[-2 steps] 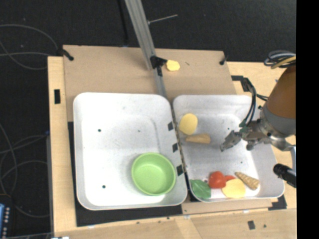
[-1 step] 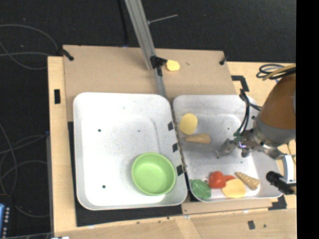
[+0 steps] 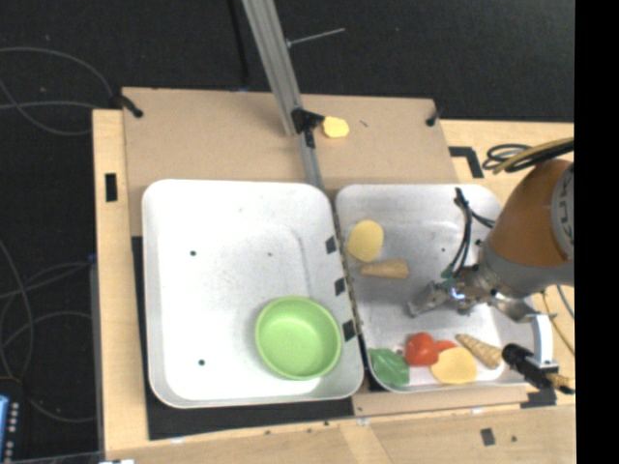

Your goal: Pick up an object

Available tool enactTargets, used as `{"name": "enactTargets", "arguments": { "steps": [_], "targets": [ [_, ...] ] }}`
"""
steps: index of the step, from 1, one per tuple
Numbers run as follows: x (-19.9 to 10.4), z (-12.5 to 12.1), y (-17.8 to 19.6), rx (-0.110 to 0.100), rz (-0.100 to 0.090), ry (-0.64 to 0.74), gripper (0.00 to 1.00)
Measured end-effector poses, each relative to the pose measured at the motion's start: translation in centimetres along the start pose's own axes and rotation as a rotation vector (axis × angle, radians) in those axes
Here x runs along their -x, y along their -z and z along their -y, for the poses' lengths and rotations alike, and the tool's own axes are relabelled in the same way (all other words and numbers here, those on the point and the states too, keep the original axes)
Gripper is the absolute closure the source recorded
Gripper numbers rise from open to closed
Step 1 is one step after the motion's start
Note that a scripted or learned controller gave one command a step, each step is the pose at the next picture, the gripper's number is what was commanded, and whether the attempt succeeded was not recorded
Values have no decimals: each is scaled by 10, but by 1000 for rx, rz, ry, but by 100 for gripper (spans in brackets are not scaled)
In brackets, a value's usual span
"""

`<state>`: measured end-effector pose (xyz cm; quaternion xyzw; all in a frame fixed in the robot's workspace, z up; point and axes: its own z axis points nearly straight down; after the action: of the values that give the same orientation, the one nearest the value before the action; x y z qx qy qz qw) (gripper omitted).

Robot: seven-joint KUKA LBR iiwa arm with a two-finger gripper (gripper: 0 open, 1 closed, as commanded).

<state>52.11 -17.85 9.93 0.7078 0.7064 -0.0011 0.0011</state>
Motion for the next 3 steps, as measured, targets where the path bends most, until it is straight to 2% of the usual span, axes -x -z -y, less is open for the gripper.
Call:
{"name": "enactTargets", "arguments": {
  "steps": [1, 3],
  "targets": [
    [0, -2, 12, 5, -2, -5, 100],
    [7, 2, 112, 8, -1, 6, 100]
  ]
}}
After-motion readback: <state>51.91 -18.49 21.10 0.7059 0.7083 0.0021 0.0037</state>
